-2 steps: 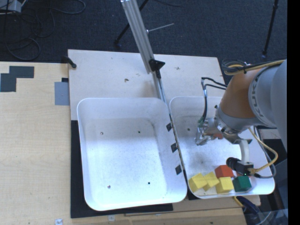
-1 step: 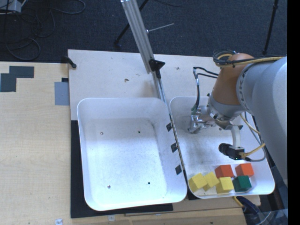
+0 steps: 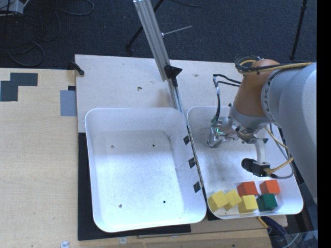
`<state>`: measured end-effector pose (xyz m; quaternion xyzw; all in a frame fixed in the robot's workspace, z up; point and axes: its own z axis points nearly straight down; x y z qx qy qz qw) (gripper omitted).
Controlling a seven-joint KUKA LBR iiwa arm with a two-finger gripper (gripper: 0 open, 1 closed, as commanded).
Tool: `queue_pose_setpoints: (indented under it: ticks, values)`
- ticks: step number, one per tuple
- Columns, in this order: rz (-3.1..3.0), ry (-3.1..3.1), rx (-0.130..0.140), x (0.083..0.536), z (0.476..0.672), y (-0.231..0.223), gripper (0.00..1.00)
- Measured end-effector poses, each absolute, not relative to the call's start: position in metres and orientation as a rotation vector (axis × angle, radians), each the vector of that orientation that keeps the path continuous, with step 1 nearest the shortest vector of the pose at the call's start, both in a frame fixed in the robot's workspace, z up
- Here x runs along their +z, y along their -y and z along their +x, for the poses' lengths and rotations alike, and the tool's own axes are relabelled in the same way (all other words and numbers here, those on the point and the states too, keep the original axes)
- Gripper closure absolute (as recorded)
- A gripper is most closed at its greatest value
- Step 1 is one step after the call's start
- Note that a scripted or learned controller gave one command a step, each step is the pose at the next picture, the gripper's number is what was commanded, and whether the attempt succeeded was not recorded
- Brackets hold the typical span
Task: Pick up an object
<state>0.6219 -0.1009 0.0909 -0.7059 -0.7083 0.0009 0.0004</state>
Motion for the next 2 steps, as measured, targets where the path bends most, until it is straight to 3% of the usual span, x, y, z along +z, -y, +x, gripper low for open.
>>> queue_pose_setpoints:
  ticks: [2]
  values:
    - [-2.221, 2.214, 0.007, 0.097, 0.513, 0.108, 0.0]
